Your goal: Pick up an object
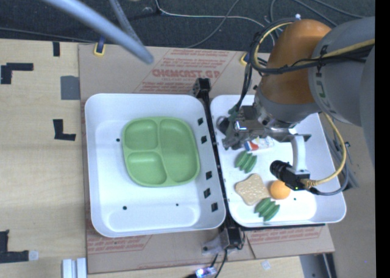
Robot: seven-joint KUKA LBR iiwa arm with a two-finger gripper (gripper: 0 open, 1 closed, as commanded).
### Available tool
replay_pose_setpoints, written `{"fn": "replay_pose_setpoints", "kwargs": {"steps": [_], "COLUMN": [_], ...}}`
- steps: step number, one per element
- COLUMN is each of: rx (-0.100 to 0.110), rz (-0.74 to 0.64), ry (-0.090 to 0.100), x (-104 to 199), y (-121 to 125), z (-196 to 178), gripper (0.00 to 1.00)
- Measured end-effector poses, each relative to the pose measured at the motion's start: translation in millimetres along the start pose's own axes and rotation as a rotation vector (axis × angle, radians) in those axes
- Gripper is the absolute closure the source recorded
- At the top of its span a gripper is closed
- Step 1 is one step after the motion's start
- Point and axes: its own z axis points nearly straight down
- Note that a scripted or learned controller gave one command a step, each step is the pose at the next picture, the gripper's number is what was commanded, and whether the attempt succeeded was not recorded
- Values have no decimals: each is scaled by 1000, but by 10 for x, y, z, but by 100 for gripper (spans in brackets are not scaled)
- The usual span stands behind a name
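Note:
My gripper (pixel 239 135) hangs low over the back left of the right bin (pixel 326 213), just above a small red, white and blue thing (pixel 259 145) that the wrist partly hides. A green ridged piece (pixel 246 161) lies just in front of the gripper. Further forward lie a tan bread slice (pixel 251 189), an orange ball (pixel 280 190) and a second green piece (pixel 267 208). Nothing shows between the fingers.
The left bin (pixel 100 167) holds a green divided plate (pixel 161 150). A black divider with clips runs between the two bins. The arm's grey and orange body covers the back right of the right bin. A grey pole crosses the top left.

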Motion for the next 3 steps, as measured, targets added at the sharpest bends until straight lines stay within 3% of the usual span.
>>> {"fn": "replay_pose_setpoints", "kwargs": {"steps": [1, 2, 3], "rx": [0, 0, 0], "rz": [0, -1, 3], "ry": [0, 0, -1], "x": [467, 1001, 972], "y": [-147, -119, -117], "z": [74, 215, 207], "gripper": [100, 100, 0]}}
